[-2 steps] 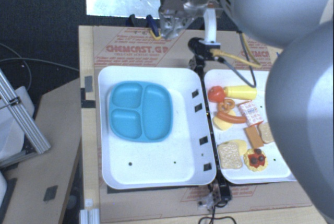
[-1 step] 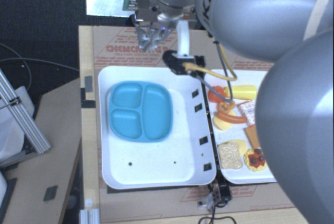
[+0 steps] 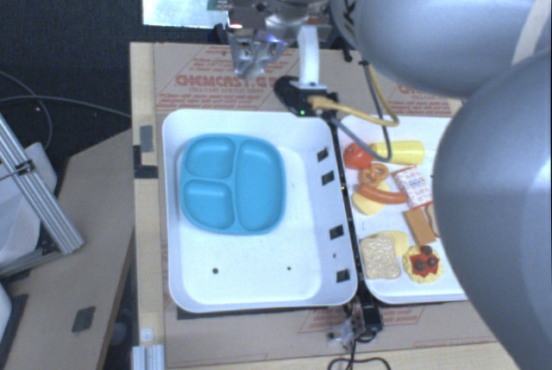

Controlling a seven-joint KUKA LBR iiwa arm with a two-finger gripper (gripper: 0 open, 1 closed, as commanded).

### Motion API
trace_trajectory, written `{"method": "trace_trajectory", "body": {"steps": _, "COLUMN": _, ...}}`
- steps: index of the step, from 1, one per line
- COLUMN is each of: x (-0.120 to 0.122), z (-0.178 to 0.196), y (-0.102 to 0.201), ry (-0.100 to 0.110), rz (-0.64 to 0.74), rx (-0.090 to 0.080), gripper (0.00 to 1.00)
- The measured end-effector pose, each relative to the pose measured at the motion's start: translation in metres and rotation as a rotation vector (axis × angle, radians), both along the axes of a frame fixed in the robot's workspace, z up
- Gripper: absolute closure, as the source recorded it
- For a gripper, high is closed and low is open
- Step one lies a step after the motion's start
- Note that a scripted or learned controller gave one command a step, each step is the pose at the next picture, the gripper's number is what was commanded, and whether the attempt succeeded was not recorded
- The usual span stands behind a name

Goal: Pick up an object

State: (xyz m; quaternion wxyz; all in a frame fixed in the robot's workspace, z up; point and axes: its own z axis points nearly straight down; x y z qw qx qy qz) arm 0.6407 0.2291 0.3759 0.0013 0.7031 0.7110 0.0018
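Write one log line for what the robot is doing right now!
gripper: above cardboard beyond left bin, nothing visibly held | left bin: blue plate | right bin: toy food | pick: not done

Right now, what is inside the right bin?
Toy foods: a red tomato, yellow block, hot dog, bread slice and berry tart. The arm covers the right bin's right part.

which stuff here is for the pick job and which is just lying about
For the job: gripper, blue plate, tomato, hot dog, bread slice, berry tart.
Just lying about: left bin, right bin, cardboard.
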Motion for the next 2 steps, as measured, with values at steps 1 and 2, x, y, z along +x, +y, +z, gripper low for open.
{"method": "trace_trajectory", "body": {"steps": 1, "x": 0.028, "z": -0.110, "y": 0.005, "ry": 0.010, "rz": -0.005, "rx": -0.003, "gripper": 1.00}}
{"method": "trace_trajectory", "body": {"steps": 2, "x": 0.009, "z": 0.007, "y": -0.003, "ry": -0.008, "rz": -0.004, "rx": 0.004, "gripper": 1.00}}
